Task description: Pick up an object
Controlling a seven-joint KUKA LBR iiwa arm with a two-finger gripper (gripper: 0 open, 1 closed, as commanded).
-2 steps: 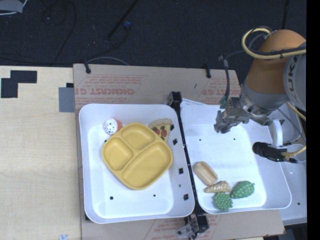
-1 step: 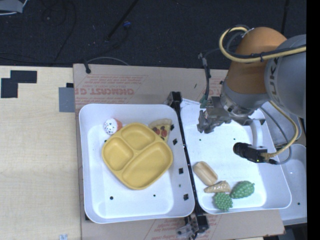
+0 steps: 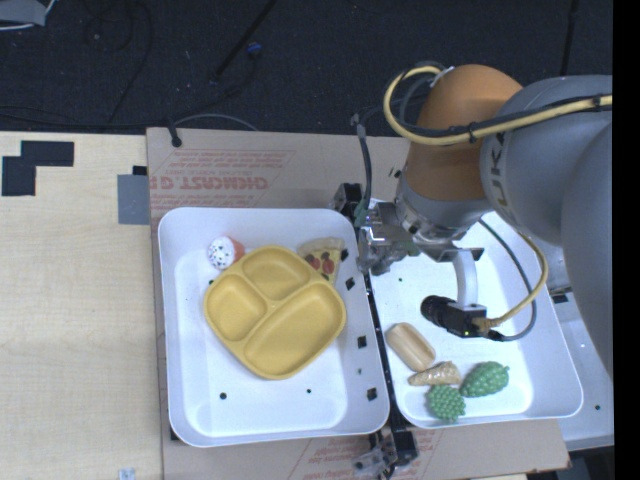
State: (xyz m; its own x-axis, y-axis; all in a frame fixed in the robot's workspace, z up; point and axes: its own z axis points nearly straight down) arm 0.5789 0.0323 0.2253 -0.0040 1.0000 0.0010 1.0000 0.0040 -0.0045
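- A single fixed camera sits above the worktop (image 3: 70, 298) and looks down on it at a slant.
- Both white bins fit in the frame: the left bin (image 3: 190, 408) near the middle, the right bin (image 3: 560, 388) toward the right edge.
- The far side of the worktop lies toward the top of the frame, with dark floor (image 3: 200, 48) beyond it.
- The arm (image 3: 540, 168) enters from the right, large and close to the lens, covering part of the right bin.

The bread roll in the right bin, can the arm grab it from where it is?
Probably yes. The roll lies uncovered in the right bin, just below the tool, with nothing on top.
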